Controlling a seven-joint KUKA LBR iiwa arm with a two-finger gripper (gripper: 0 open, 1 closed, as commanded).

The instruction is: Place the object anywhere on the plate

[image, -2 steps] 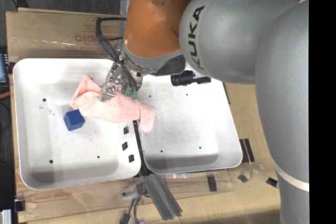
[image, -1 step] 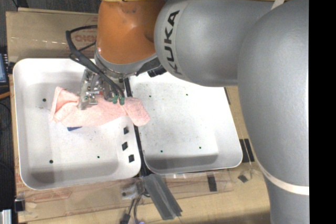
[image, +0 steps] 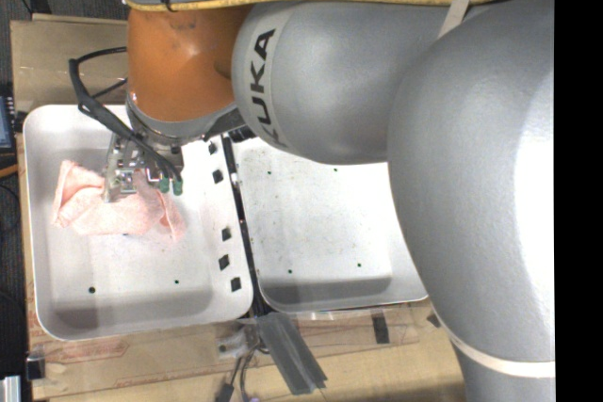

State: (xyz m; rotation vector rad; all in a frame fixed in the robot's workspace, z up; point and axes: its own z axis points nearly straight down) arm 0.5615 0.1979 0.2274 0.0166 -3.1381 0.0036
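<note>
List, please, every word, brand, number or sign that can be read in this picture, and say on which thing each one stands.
"KUKA": black letters running sideways on the grey rounded robot arm, beside its orange band.
No text shows on the two shallow white bins, the crumpled pink cloth or the two-finger metal gripper.

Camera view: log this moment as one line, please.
end effector: low over pink cloth | cloth: crumpled in left bin | right bin: no plate seen | placement: not done

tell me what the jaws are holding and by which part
Cannot be told: the gripper is down on the pink cloth's upper right part.
</note>
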